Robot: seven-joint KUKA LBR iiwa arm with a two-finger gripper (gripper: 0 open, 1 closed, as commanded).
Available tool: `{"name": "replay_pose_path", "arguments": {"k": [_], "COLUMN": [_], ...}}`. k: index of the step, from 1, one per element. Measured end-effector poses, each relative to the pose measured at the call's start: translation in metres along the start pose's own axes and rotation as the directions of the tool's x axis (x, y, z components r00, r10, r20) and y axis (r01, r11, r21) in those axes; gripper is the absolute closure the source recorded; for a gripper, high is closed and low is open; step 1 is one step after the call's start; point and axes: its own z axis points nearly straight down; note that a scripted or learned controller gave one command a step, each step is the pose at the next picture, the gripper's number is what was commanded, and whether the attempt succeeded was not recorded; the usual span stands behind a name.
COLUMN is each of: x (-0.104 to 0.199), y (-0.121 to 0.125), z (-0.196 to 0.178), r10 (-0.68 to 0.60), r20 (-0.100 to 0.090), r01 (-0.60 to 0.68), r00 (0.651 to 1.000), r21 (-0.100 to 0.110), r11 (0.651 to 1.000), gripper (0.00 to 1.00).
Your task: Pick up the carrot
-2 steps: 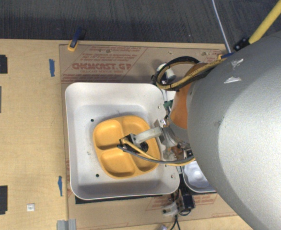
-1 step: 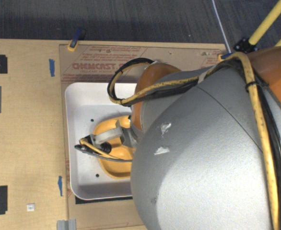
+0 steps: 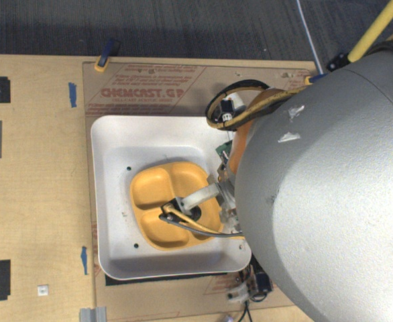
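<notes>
In the middle of the frame sits the white bin, with a yellow divided dish lying in its lower half. The big grey arm covers pretty much the whole right side. The gripper is at the dish's right edge, mostly tucked under the arm's bulk, so I honestly can't tell if it's wide or narrow, or whether it has anything in it.

The carrot I can't place for sure either. There's a green sliver against an orange patch at the bin's right side, just above the gripper. That might be it, but the orange could just as well be the arm's band.

My take on doing this step right: if that is the carrot, it's crowded between the bin wall and the dish rim. So line up with its length, close across the narrow way, and lift straight up so nothing snags the dish.
</notes>
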Motion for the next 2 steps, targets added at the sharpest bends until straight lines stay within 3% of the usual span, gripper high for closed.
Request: {"name": "replay_pose_path", "arguments": {"k": [1,2], "x": [0.022,-0.013], "y": [0.005,0.041], "z": [-0.076,-0.112], "r10": [0.111,0.113], "r20": [-0.006,-0.004], "r01": [-0.111,-0.113], "r00": [0.994,0.994], "r21": [-0.002,-0.002], "r11": [0.994,0.994], "gripper": [1.00,1.00]}}
